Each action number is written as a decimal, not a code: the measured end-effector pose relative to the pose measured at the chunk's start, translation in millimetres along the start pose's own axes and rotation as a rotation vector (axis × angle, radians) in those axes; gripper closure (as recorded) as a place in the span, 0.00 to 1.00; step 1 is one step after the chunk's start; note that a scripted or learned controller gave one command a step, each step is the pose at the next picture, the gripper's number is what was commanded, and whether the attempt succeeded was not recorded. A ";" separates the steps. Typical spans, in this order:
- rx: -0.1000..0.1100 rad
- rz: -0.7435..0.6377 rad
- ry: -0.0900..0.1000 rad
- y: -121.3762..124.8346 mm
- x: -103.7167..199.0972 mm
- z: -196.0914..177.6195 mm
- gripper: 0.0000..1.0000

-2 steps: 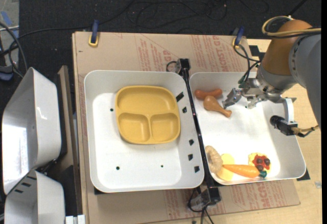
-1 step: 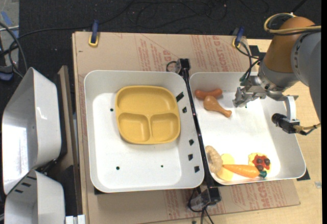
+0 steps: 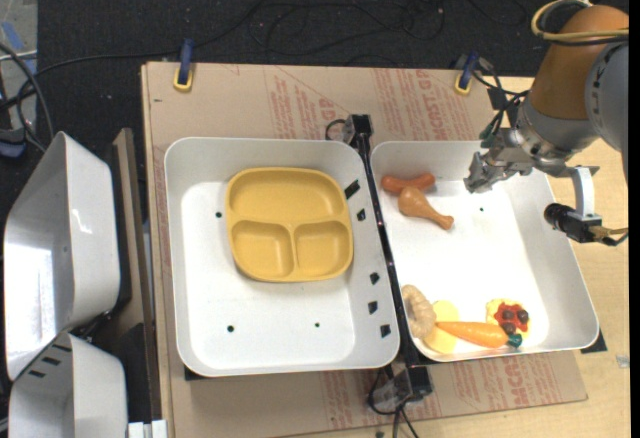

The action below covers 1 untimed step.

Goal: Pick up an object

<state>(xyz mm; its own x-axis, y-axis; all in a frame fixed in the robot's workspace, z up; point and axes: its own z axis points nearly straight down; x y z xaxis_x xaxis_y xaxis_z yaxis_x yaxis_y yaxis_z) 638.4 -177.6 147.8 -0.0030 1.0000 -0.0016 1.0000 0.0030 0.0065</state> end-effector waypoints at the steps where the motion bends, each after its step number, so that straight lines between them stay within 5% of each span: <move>1: -0.002 0.003 -0.001 -4.8 -3.8 -61.4 1.00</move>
<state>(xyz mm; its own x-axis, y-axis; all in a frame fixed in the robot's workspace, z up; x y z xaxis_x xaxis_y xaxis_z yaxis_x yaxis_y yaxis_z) 633.2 -181.3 209.1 0.0000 1.0000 -0.0029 1.0000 0.0000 0.0081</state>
